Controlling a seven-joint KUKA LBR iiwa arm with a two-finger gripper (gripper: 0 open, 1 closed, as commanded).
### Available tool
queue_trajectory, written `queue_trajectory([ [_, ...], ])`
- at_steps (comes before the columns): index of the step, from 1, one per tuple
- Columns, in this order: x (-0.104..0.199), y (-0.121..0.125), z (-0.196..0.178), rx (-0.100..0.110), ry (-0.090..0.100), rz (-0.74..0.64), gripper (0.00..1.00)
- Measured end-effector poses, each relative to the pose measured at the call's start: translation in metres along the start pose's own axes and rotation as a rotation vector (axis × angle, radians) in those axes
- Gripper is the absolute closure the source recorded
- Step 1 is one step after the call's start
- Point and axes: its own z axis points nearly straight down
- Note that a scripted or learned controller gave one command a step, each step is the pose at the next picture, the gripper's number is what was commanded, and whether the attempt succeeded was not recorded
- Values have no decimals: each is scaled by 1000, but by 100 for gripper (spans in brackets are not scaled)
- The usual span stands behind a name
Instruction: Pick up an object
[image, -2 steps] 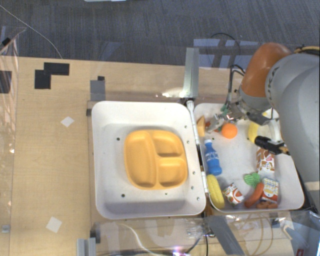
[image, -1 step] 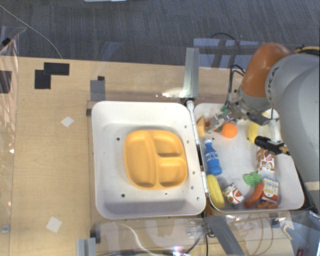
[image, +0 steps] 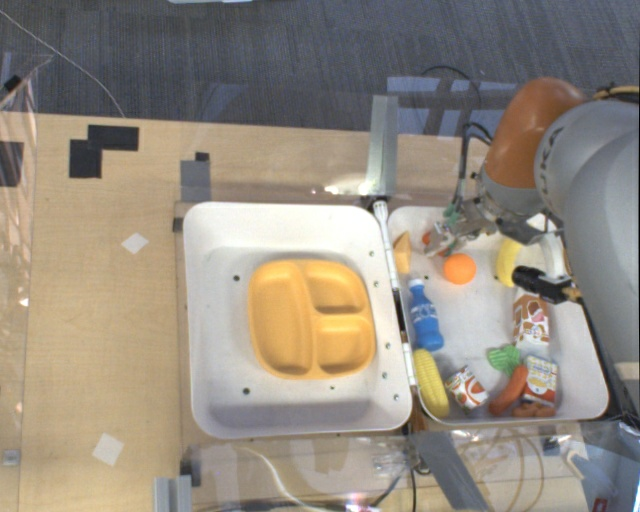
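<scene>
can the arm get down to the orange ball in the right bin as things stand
Probably yes. The orange ball lies apart from its neighbours on open bin floor, and the end effector hovers just beyond it with nothing between them.

There were two white bins on the table: a left bin (image: 200, 330) and a right bin (image: 590, 385). The left one held one yellow divided tray (image: 308, 318). The right one held one orange ball (image: 459, 269), one blue bottle (image: 425, 317), one corn cob (image: 431, 381), one yellow banana-like piece (image: 509, 260), one green item (image: 504, 355), one red sausage-like item (image: 508, 389), one small can (image: 466, 388), and two printed cartons (image: 530, 322) (image: 541, 379). One arm (image: 590, 180) reached in.
</scene>
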Motion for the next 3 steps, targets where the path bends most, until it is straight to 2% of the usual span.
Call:
queue_trajectory([
  [1,-21,-56,11,3,3,253,100],
  [2,6,-25,11,1,2,156,100],
  [3,83,-1,-91,-3,6,108,100],
])
